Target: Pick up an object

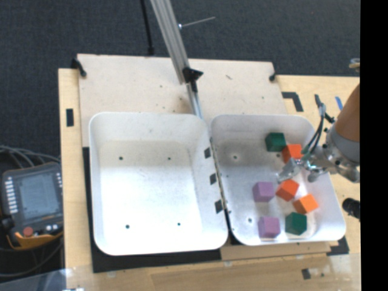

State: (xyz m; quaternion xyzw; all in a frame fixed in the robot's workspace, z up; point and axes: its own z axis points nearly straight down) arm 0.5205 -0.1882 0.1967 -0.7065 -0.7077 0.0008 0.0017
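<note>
**Orange block sits under robot's gripper in crowded right bin**

An orange block [287, 190] lies near the middle of the right-hand white bin [242, 135], directly below the gripper [295, 170] of the grey arm [344, 139] reaching in from the right. The metal fingers point down and to the left just above the block; how far the jaws are parted cannot be told from this angle, and nothing can be seen held between them. Around the block are a purple cube [263, 191] to its left, a second orange block [307, 204] to its lower right, and a third orange block [292, 151] beside a green cube [275, 141] further back. Another purple cube [268, 226] and a green cube [296, 223] rest at the bin's near wall. The left bin [151, 180] adjoins it.
</note>
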